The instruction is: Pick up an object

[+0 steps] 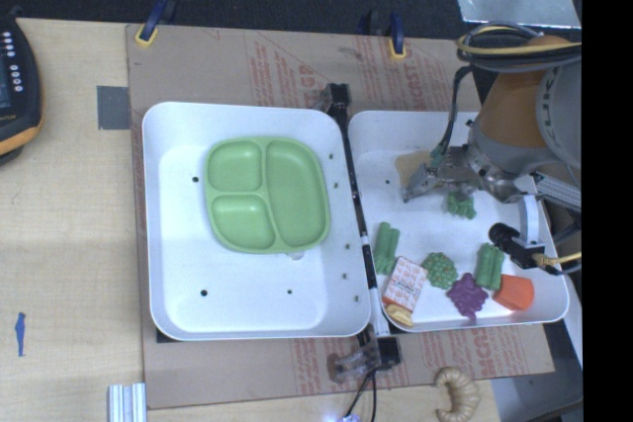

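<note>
Reaching in from 3 o'clock over the right shallow white bin (554, 311), sitting on the wooden desk (69, 242): the grey arm with the orange band (514, 109), carrying the two-finger gripper (420, 179) toward that bin's 11 o'clock part. Pointing toward 9 o'clock and down, the dark fingers (408, 194) appearing spread apart, gripping nothing, hovering over bare white floor.

Lying just beside the gripper at its 4 o'clock side: a small knobbly green toy piece (458, 205), close to it, contact being unclear.

Spreading along the 6 o'clock edge of the right bin:
- a pair of green cylindrical pieces (386, 245), resting at 8 o'clock against the wall shared with the neighbouring bin;
- a red-and-white printed packet (404, 284), lying tilted just below them, overlapping something yellow (394, 315);
- a green broccoli-like toy (439, 268), sitting just beside the packet at its 2 o'clock;
- a purple grape-cluster toy (466, 294), touching the broccoli-like toy at its 5 o'clock;
- a green ridged oblong piece (488, 265), standing near 4 o'clock;
- an orange-red block (513, 293), lying just beside that oblong at its 5 o'clock.

Resting in the left shallow white bin (178, 301), well apart from the gripper: a pale green three-compartment plastic plate (267, 195), occupying the 12 o'clock half.
</note>
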Robot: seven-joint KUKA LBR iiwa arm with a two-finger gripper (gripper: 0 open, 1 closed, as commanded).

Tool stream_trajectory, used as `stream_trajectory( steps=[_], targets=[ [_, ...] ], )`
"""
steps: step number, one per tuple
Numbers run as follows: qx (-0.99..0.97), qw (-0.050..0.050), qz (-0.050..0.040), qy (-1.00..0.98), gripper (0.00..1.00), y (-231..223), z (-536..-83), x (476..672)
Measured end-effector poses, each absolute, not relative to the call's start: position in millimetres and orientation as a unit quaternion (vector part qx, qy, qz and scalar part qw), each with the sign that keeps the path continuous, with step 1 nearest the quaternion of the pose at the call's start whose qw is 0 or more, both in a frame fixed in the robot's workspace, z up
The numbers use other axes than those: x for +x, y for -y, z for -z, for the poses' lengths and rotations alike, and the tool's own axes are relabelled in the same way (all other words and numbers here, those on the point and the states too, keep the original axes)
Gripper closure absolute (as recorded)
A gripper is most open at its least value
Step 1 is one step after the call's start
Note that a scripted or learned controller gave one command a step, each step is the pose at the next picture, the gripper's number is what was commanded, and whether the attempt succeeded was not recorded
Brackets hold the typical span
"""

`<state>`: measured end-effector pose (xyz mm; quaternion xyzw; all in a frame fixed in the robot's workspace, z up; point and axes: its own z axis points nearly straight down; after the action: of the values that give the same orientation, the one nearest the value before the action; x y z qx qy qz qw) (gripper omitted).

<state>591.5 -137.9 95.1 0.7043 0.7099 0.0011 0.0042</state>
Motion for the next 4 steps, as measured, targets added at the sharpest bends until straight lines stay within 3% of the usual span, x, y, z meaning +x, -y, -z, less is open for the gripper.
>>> stream_trajectory(
  steps=[1,2,3,4],
  targets=[
    [0.705,0.004,-0.0016,-0.710,0.00,167.4,-95.6,661.0],
    [0.708,-0.002,0.0032,-0.706,0.00,209.7,-109.2,576.3],
    [0.706,-0.006,0.0026,-0.708,0.00,166.9,-90.3,492.4],
    [0.705,0.002,-0.0006,-0.709,0.00,188.7,-92.6,556.3]
  ],
)
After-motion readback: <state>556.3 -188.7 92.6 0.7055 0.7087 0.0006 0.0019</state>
